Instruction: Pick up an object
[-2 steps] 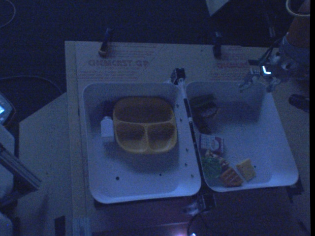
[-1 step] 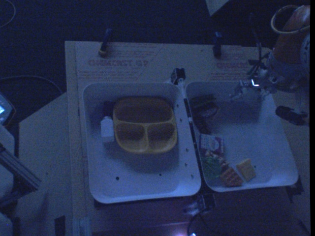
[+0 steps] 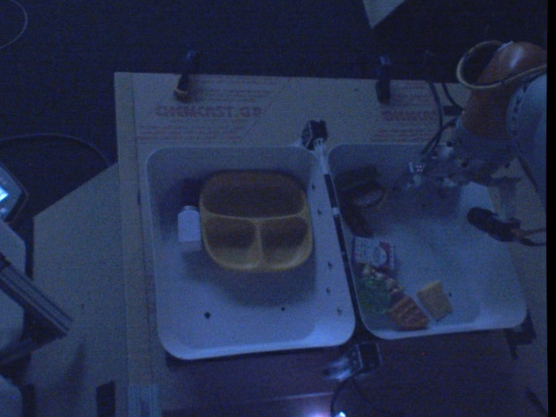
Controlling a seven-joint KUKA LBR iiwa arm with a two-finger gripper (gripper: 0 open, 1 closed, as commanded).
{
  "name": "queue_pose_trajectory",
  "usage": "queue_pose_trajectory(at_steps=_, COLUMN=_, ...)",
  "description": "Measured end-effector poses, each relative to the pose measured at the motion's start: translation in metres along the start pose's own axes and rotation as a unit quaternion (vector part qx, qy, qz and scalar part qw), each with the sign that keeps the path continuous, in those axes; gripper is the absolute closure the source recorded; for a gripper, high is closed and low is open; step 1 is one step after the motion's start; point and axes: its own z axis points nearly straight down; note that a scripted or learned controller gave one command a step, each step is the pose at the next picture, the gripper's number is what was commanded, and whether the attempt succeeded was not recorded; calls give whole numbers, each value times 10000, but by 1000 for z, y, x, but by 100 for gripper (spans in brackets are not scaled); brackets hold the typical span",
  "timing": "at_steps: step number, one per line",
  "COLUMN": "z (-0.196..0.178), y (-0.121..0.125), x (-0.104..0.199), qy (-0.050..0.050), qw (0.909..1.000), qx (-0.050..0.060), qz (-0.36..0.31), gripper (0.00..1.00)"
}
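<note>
Dim bench, two white bins. Arm [image 3: 504, 85] hangs over right bin [image 3: 486, 259] far end; grip state: we can't tell. Dark obj [image 3: 363, 200] just left. We judge approach step; next: descend, close on it.

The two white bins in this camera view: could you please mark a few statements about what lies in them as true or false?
1. A yellow divided tray lies in the left bin. True.
2. A small white bottle sits inside one of the tray's compartments. False: it stands beside the tray, at its left edge.
3. The arm's hand is over the right bin. True.
4. The small packets lie in the left bin. False: they lie in the right bin, toward its near left corner.
5. The tray has three compartments. True.
</note>
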Motion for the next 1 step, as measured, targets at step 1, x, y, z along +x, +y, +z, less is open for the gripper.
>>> queue_pose_trajectory(at_steps=1, z=-4, y=0, x=0, qy=-6, qw=10000, qx=-25, qz=2, gripper=0)
